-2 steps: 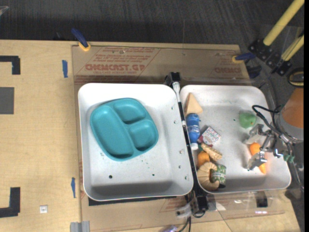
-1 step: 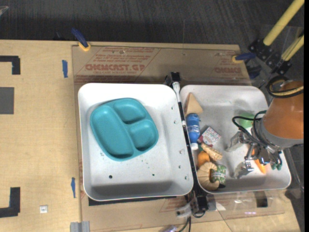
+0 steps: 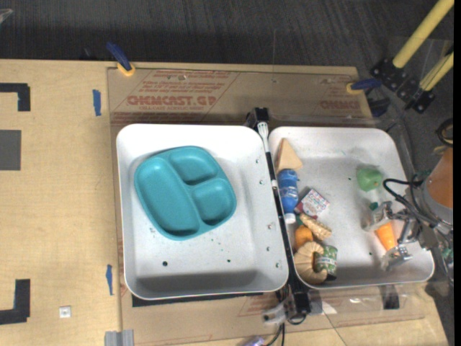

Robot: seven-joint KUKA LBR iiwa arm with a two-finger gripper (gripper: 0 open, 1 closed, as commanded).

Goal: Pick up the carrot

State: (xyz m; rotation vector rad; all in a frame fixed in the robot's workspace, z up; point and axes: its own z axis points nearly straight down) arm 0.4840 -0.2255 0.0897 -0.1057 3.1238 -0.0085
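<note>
The carrot (image 3: 385, 235) is a short orange piece lying near the right wall of the right bin (image 3: 338, 146). My gripper (image 3: 390, 233) is low over it, reaching in from the right with its metal parts and black cables close around the carrot. The grey arm with its orange band (image 3: 439, 186) shows at the right edge. From this angle I cannot make out whether the carrot is gripped or only lies under the gripper.
The right bin also holds a green lump (image 3: 369, 177), a tan wedge (image 3: 287, 154), a blue bottle (image 3: 288, 190), a small packet (image 3: 315, 202), an orange fruit (image 3: 305, 235), a bread-like piece (image 3: 308, 256) and a green can (image 3: 328, 259). A teal divided plate (image 3: 186, 190) lies in the left bin (image 3: 216, 265).
</note>
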